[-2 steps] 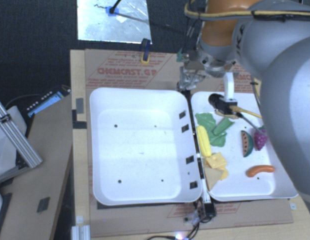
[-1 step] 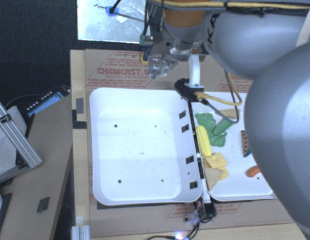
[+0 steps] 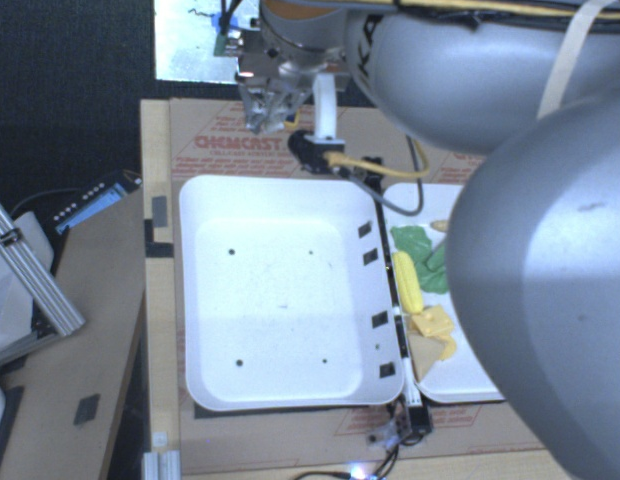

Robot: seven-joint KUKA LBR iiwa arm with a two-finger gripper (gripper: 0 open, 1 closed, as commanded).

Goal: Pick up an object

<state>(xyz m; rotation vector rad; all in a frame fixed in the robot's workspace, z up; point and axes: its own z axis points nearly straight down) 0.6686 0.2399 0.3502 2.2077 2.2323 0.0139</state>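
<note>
Three small toys lie in the right bin (image 3: 460, 393): a stiff yellow cob (image 3: 406, 280) offers the easiest sideways grip. Pincer (image 3: 268, 116) state: cannot tell.

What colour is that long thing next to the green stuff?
The long corn-shaped toy is yellow, seen in the camera view.

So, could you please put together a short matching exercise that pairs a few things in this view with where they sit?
Things:
1. claw
2. yellow corn cob
3. green leafy item
4. pale yellow piece

Places:
A. right bin, against the divider between the bins
B. above the far edge of the left bin
C. right bin, nearest the front rim
D. right bin, far end of the group of items

Pairs: 1-B, 2-A, 3-D, 4-C
</note>
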